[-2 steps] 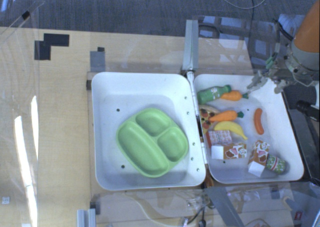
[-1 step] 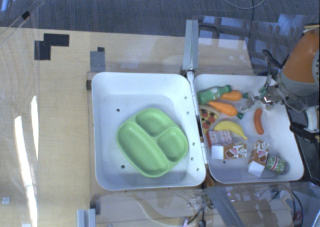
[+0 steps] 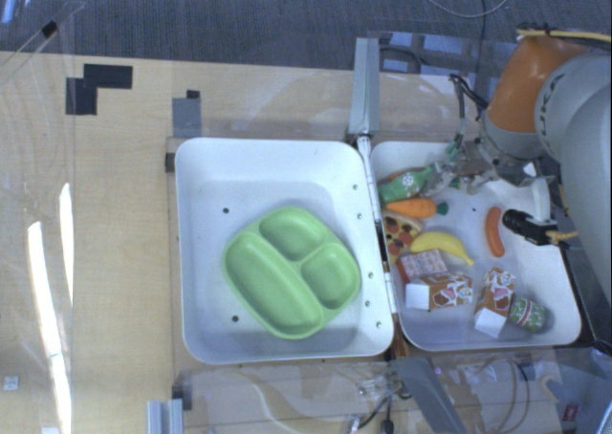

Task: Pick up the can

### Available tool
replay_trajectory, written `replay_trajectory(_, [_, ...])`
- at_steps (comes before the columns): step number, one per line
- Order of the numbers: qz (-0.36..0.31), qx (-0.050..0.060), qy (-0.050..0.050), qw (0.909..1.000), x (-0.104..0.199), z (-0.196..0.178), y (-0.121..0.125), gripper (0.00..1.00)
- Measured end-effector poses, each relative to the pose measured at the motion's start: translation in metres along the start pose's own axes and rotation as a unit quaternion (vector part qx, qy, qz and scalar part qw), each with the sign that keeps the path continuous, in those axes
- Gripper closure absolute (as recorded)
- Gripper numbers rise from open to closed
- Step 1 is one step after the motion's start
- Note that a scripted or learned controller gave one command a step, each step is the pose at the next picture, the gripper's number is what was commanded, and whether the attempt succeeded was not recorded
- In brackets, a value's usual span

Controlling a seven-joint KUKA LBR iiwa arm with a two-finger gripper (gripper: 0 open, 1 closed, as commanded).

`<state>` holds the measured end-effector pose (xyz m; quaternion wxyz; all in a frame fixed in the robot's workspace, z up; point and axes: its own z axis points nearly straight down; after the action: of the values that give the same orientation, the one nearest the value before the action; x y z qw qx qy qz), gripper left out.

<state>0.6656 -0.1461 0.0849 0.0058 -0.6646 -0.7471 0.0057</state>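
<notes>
Green divided plate (image 3: 292, 272) in left bin (image 3: 201, 231), hand (image 3: 457, 172) over right bin (image 3: 559, 298)

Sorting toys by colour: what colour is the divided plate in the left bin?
Light green plate, clearest in the camera view.

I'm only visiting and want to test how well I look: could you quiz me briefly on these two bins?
1. True or false: the green plate has three compartments.
2. Which bin is the claw over? A) the left one B) the right bin C) neither
3. Fill in: the yellow fruit below the carrot is a ____.

Key: 1 true; 2 B; 3 banana.
</notes>
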Motion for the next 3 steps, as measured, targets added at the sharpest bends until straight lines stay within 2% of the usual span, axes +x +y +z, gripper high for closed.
replay_trajectory(1, [-0.031, -0.012, -0.003, 0.9995, -0.052, -0.093, -0.071, 0.0])
replay_trajectory(2, [0.024, -0.012, -0.002, 0.9996, -0.055, -0.081, -0.032, 0.0])
replay_trajectory(3, [-0.057, -0.013, -0.003, 0.9983, -0.052, -0.016, -0.065, 0.0])
